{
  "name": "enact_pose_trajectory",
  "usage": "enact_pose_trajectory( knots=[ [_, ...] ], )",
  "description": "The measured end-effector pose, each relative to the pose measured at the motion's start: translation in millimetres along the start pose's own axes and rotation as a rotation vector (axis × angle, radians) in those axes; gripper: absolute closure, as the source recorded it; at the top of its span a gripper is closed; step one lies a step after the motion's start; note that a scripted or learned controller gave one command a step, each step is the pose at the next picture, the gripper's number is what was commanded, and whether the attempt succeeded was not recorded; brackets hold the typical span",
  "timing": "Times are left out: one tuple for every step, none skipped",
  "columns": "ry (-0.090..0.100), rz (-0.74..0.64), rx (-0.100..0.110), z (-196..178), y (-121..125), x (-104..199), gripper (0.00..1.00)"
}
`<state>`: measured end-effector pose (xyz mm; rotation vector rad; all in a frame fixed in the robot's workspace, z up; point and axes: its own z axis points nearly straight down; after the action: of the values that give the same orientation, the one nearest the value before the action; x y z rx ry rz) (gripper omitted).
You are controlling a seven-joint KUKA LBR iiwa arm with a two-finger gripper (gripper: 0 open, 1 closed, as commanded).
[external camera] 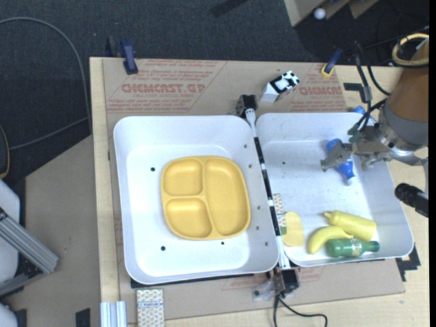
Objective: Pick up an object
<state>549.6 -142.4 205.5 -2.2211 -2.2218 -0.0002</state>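
Observation:
My gripper is low in the right bin, near its back right. A small blue object lies right at the gripper, with another bit of blue showing just behind it; the gripper hides what is between them. At the bin's front right lie a yellow banana, a yellow squeeze bottle and a green bottle, close together. A pale yellow flat piece lies at the front left.
A yellow divided plate sits in the middle of the left bin. A ridge between the bins carries clips. A small black-and-white item rests on the bench behind the right bin.

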Motion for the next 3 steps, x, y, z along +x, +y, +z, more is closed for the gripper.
enact_pose_trajectory(
  knots=[
    [-0.001,0.001,0.001,104,62,-52,0.0],
    [0.001,0.0,0.002,121,61,-50,0.0],
    [0.0,0.0,0.0,110,61,-50,1.0]
  ],
)
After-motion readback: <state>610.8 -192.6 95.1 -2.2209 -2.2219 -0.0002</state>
